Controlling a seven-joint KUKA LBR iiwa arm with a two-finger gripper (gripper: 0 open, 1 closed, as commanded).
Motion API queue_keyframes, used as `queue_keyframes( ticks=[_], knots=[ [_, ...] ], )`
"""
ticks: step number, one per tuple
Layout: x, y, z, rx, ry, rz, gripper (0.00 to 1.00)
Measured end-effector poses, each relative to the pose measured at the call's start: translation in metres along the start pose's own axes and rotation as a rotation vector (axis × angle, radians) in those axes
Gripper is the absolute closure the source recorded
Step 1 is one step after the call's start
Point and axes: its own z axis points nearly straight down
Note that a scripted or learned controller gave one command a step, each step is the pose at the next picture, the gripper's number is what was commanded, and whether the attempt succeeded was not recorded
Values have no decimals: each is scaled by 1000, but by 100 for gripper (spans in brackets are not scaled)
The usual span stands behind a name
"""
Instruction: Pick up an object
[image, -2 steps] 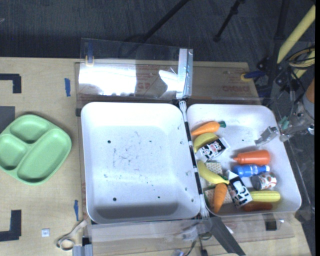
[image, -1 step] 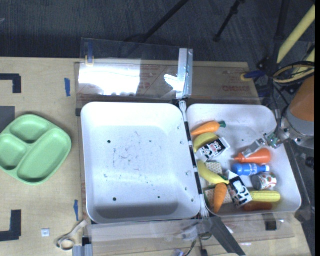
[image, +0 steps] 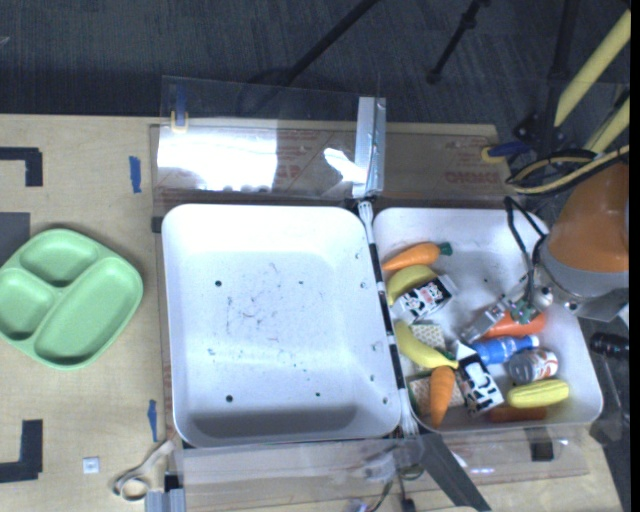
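Green divided plate (image: 68, 297) sits on the table (image: 80, 160) at far left. Left bin (image: 270, 300) shows only scuff marks on its floor. Right bin (image: 480, 240) holds the clutter: a carrot (image: 412, 256) and a banana (image: 410, 281) at its far left, a black-and-white carton (image: 428, 297) beside them, a second carrot (image: 440, 393) near, a blue bottle (image: 505, 350), a yellow piece (image: 538, 393) at the near right. Pincer (image: 503, 318) is low over the right bin's middle; cannot tell how its fingers stand, nor whether anything is held.
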Motion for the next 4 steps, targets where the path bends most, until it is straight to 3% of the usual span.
queue_keyframes(
  ticks=[1, 2, 3, 4],
  knots=[
    [-71, 40, 2, 2, 4, -31, 0],
    [-53, 5, 1, 3, 2, -239, 0],
    [-55, 6, -10, -3, -5, -237, 100],
    [-41, 23, -131, 6, 4, -133, 100]
  ],
)
